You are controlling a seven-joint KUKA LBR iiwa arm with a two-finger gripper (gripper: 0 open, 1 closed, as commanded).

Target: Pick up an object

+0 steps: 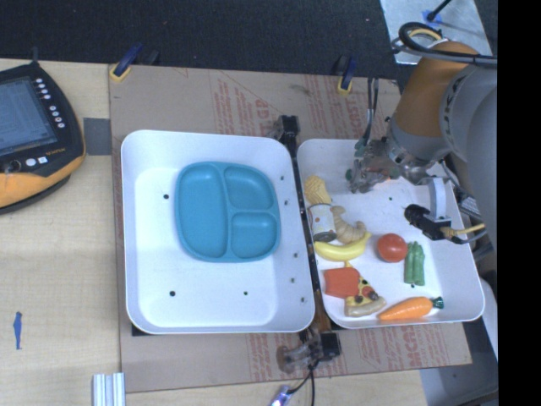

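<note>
We noted the toy food in the right bin (469, 299): banana (341, 249), tomato (390, 248), carrot (408, 309), lower right of frame. The gripper (365, 174) hung above them toward the bin's upper edge; the banana, lying crosswise, sat nearest, below-left.

I am looking down on a pale wooden bench (59, 269) with a brown cardboard sheet (254, 100) lying across it, blue clamps (125, 62) gripping its edge at twelve o'clock. A dark carpeted floor (211, 11) is stretching beyond. At nine o'clock an orange-rimmed control pendant (34, 138) is resting, its screen catching soft, even light.
</note>
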